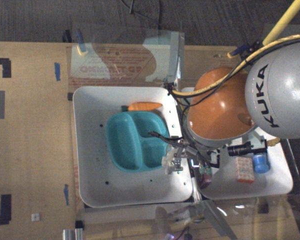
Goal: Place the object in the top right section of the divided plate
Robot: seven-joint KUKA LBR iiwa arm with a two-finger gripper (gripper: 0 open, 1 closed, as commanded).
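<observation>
A teal divided plate (135, 140) lies in the left white bin (90, 149), with one long section on its left and two smaller ones on its right. An orange carrot-shaped object (145, 105) rests in the bin just past the plate's far edge. The grey arm with the orange band (220, 109) reaches in from the right. Its gripper (173, 160) hangs over the plate's near right edge. Something small and pale shows at the gripper's tip, too blurred to name.
The right white bin (277, 181) holds a red and white box (244, 169), a blue object (260, 162) and a dark purple item (205, 177) near the divider. A clear plastic panel (125, 59) stands behind the left bin.
</observation>
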